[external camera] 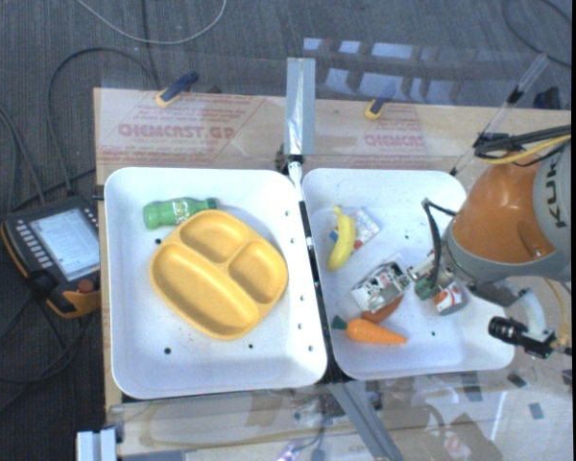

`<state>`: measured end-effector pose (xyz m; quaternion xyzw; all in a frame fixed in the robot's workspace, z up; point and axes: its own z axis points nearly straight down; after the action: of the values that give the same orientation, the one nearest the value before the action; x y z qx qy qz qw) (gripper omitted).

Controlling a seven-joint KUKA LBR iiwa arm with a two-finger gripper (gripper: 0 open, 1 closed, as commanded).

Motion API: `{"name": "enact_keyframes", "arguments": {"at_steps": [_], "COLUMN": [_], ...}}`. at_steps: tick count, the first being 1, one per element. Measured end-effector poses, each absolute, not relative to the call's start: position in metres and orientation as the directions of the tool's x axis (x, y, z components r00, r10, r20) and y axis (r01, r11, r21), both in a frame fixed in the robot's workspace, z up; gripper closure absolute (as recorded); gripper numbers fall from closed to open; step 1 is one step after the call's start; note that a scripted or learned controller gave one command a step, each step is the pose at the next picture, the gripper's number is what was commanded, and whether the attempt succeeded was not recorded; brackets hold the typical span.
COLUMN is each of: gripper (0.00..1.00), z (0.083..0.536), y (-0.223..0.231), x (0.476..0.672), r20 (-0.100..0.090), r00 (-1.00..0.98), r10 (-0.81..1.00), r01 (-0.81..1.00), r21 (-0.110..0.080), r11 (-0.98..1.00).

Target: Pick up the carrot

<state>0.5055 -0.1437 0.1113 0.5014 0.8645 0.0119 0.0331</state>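
Approach step of the carrot pick: the claw [382, 286], its opening impossible to judge from above, hangs low in the right bin [480, 353] with the carrot [374, 331] lying free just below it, so the next move presumably calls for a short descent onto it.

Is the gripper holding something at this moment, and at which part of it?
Nothing is seen held. The gripper hovers in the right bin, and the carrot lies apart from it on the bin floor.

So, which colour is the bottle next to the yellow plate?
The bottle is green, seen in the camera view, in the left bin.
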Motion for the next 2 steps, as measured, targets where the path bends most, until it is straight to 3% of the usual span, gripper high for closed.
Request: {"name": "enact_keyframes", "arguments": {"at_steps": [1, 2], "gripper": [0.0, 0.0], "z": [0.096, 0.097], "y": [-0.156, -0.118], "x": [0.492, 0.494], "r20": [-0.015, -0.053], "r00": [-0.726, -0.897], "r10": [0.688, 0.438], "r01": [0.688, 0.439], "r21": [0.013, -0.01], "r11": [0.726, 0.898]}}
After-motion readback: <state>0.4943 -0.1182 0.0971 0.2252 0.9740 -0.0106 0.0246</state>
